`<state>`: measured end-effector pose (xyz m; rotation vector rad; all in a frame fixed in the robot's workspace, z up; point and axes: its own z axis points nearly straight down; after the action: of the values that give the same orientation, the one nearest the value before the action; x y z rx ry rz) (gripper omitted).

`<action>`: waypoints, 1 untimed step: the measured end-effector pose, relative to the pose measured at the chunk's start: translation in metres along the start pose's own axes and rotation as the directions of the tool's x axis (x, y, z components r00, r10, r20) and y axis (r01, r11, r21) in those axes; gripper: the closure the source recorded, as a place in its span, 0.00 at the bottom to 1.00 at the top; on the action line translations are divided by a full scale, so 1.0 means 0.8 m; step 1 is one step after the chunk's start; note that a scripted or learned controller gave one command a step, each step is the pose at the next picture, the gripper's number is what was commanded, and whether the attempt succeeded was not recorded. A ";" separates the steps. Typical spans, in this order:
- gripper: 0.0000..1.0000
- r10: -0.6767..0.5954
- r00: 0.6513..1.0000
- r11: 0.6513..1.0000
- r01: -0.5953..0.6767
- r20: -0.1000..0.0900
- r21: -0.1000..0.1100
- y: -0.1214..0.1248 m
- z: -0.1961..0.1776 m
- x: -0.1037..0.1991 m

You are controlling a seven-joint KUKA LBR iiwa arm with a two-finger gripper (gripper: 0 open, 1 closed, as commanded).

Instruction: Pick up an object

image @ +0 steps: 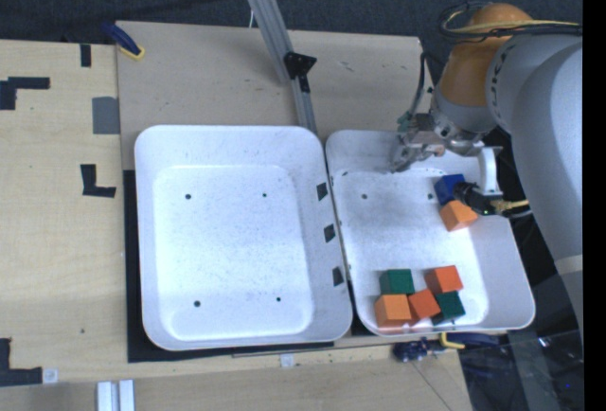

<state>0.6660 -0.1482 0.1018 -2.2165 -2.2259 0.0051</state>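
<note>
Gripper [417, 150] at far rim of right bin [379, 210]; can't tell if claw is clenched or released, nothing seen in it. Nearest target: orange block [460, 215] w/ blue block [448, 186] touching, by right wall. Risk you face: jammed pair + wall → claw may nudge both or clip rim. Orange block sits tilted, roughly cubic, no clear long axis
</note>
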 end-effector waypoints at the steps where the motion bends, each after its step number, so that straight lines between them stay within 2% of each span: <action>1: 1.00 0.002 1.000 1.000 -0.002 -0.001 -0.009 0.005 -0.080 0.000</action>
<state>0.6702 -0.1478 0.1657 -2.2226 -2.2276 -0.0055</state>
